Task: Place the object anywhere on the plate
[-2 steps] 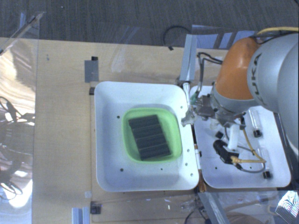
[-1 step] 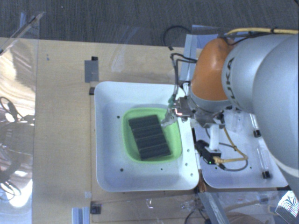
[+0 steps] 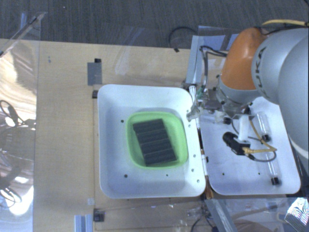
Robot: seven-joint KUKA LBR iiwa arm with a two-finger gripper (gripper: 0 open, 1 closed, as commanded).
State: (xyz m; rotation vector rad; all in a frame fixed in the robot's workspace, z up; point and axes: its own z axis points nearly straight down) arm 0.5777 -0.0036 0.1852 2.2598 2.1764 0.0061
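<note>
A dark grey ribbed rectangular block [image 3: 154, 142] lies flat on the green plate [image 3: 182, 144], which sits in the middle of the left white bin [image 3: 111, 144]. The block is turned slightly off square, and nothing touches it. My gripper [image 3: 252, 129] hangs over the upper part of the right bin [image 3: 289, 178], under the grey arm with the orange band [image 3: 241, 57]. It is well to the right of the plate and apart from the block. Nothing shows in its grasp.
The raised rims of the two bins meet in a ridge [image 3: 200, 144] between plate and gripper. Wooden bench top [image 3: 63, 129] extends to the left. Small grey brackets [image 3: 94, 72] stand by the left bin's corners.
</note>
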